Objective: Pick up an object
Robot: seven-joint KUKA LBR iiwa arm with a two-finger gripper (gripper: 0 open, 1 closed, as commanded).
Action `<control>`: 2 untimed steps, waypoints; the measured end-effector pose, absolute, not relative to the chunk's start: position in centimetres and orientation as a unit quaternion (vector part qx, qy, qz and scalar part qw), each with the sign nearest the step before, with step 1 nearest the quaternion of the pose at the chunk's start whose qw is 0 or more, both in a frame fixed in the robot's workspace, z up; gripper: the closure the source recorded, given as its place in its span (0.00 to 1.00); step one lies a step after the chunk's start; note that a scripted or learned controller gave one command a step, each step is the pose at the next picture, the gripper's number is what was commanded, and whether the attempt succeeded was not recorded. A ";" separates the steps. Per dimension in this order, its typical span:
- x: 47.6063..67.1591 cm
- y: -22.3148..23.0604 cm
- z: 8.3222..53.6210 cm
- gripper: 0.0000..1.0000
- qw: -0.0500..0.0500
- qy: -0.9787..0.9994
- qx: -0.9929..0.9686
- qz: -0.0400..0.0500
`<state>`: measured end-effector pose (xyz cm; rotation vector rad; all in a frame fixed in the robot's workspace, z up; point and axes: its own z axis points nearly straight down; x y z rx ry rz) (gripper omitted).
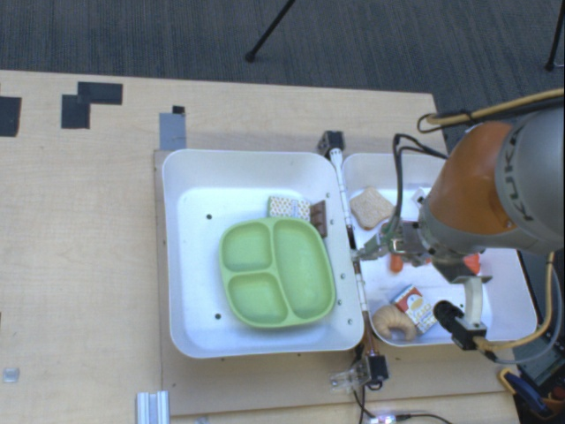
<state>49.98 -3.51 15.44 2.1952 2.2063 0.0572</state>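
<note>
Objects for picking lie in the right bin: a slice of bread near its far-left corner, a small carton with an orange-and-white face toward the near side, and a tan bagel-like piece touching the carton's left edge. A small red-orange item shows beside the arm's wrist (too hidden to name). The arm comes in from the right and hangs over this bin, its orange band above the bin's middle. The gripper sits low near the bin's left wall, between the bread and the carton; whether it is open or closed cannot be told, and nothing is visibly held. In the left bin a green divided plate rests tilted, with a patterned packet and a dark brown piece just beyond its far edge. Both bins sit on the pale wooden surface.
</note>
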 end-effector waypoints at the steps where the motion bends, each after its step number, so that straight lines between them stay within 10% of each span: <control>1: 50.3 -4.6 13.7 0.00 0.012 0.711 0.703 0.023; 2: 50.3 -4.6 13.6 0.00 0.012 0.710 0.703 0.023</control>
